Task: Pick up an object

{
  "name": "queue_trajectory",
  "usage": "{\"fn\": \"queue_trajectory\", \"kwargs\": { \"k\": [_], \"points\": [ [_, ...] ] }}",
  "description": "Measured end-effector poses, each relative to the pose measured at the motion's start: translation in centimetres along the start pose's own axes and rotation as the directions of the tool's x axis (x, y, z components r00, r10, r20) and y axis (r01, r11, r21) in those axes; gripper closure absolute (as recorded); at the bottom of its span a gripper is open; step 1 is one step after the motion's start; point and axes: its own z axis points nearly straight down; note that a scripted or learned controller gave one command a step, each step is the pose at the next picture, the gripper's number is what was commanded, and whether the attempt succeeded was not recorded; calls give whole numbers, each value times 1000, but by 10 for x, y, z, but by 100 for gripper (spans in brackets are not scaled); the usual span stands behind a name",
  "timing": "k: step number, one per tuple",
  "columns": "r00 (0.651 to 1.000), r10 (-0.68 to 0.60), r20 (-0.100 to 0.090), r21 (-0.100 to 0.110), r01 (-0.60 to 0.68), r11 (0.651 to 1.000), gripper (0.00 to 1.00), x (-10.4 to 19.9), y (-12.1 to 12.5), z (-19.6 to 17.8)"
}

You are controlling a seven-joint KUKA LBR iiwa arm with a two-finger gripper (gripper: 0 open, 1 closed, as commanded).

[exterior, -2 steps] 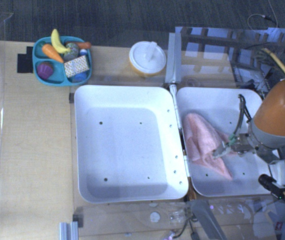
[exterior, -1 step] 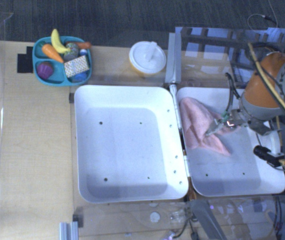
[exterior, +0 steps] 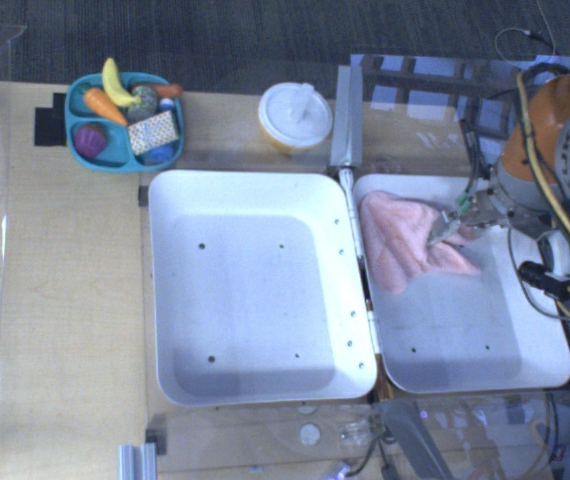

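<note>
- Camera view: pink cloth [exterior: 405,246] lies crumpled in the right bin [exterior: 485,363], against its left wall.
- Gripper [exterior: 451,226] sits at the cloth's right edge; whether the jaws grip fabric, I cannot tell.

Cloth [exterior: 405,248] lies in right bin [exterior: 485,368], far-left corner; gripper [exterior: 452,226] at cloth's right edge; left bin [exterior: 255,368] just left.

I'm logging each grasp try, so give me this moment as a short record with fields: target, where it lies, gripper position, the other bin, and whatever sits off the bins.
target: pink cloth
location: back left part of the right bin, crumpled
gripper position: gripper at the cloth's right edge
other bin: left bin, white
off the bins: blue tray of toy food, white lidded cup
</note>
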Motion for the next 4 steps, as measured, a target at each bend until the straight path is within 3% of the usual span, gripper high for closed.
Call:
{"fn": "queue_trajectory", "kwargs": {
  "k": [1,2,3,4],
  "points": [
    [987,-162,0,-2,162,987,0,46,-26,-2],
    [916,-402,0,-1,402,916,0,10,1,-1],
    [885,-465,-5,5,465,885,0,59,31,0],
    [875,-485,3,-3,485,875,0,37,-20,-2]
  ]
}}
